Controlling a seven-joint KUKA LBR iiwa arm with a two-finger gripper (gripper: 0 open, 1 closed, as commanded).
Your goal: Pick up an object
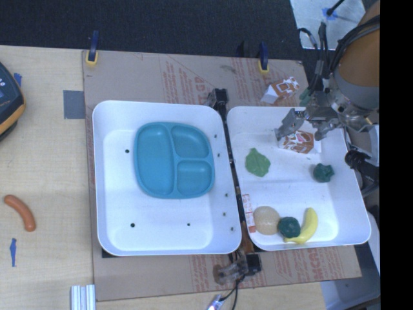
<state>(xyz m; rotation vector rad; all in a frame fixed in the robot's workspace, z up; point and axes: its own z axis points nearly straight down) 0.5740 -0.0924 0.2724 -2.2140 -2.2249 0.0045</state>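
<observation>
Clearly, the grey arm with the orange band came in from 3 o'clock and held its 2-finger gripper point(302, 124) low over the back part of the right shallow white bin point(348, 237), probably because the loose things to pick were all gathered there. The 2 fingers stood apart, 1 toward 9 o'clock and 1 toward 3 o'clock, and nothing was between them. Just under them lay a small flat packet with red and white print point(298, 142), so I judged this packet was the chosen thing; whether a finger touched it, I could not tell.

The right bin also held a green leafy toy vegetable point(257, 163) at 9 o'clock of the packet, a dark green lump point(322, 172) at 4 o'clock, and at the front edge a pale round bun-like piece point(266, 219), a dark teal ball point(289, 226) and a yellow toy banana point(308, 225) close together. The left white bin point(110, 225) held a blue plastic tray with 3 compartments point(174, 160).
</observation>
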